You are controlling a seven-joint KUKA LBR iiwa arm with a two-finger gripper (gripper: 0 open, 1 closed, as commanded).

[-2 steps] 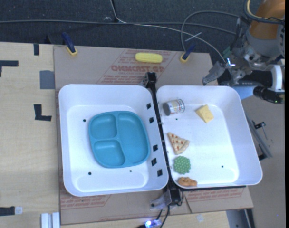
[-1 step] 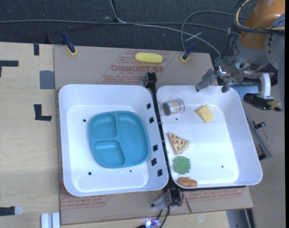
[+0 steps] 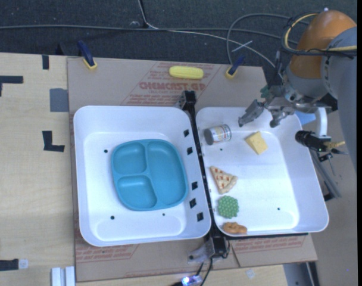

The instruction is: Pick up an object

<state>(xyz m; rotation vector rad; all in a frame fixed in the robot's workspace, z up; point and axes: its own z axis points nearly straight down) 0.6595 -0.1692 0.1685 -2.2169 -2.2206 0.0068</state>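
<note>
The right bin holds a small grey can lying on its side, a yellow cheese block, a pizza slice, a green broccoli piece and a brown pretzel. My gripper hangs over the bin's far edge, up and right of the cheese block. Its fingers are spread apart with nothing between them. The left bin holds a blue divided plate.
A yellow banana-like object lies on the cardboard behind the bins. Blue and yellow clamps pin the cardboard's far edge. Cables loop above the arm at the back right.
</note>
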